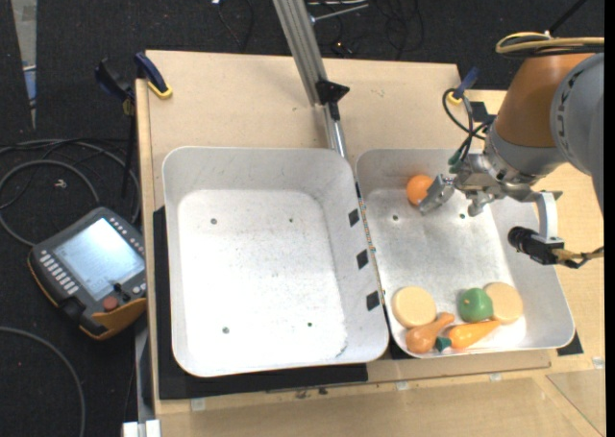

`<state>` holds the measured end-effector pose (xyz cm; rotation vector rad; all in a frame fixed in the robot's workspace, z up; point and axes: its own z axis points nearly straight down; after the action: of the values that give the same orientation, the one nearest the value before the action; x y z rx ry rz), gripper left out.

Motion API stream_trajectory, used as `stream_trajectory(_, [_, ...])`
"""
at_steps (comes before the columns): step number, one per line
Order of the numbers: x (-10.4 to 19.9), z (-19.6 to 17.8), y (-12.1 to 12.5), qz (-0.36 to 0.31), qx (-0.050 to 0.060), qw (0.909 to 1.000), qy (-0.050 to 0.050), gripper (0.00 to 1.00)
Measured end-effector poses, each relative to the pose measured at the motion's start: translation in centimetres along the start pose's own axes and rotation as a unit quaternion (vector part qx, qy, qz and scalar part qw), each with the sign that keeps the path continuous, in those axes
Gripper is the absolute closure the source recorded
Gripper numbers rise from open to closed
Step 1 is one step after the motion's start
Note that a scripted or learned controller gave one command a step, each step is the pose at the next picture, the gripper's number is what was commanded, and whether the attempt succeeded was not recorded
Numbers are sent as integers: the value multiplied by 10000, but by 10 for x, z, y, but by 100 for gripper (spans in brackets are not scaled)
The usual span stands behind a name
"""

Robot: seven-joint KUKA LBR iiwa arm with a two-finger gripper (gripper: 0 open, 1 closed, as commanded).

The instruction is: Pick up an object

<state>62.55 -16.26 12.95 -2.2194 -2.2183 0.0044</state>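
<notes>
Beneath our camera a tan wooden bench (250, 104) carries two shallow white bins. We see the left white bin (255, 257) with a speckled floor, and the right white bin (456, 253) holding the objects. Our grey arm with its orange band (533, 104) reaches in from the right, and its two-finger gripper (444, 190) sits low at the bin's far side, just beside a small orange ball (418, 188). We cannot tell how wide the gripper stands, nor whether it grips the ball. Along the near wall lie a pale round disc (415, 306), a green round fruit (474, 304), another pale disc (504, 302) and an orange carrot (471, 333).
</notes>
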Motion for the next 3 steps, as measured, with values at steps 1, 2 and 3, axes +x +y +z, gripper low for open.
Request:
stream_trajectory(1, [0,-14,2,0,-33,10000,-7,100])
stream_trajectory(2, [-2,-76,-3,4,-59,10000,-14,100])
stream_trajectory(3, [-2,-117,-2,-14,-57,10000,-14,100])
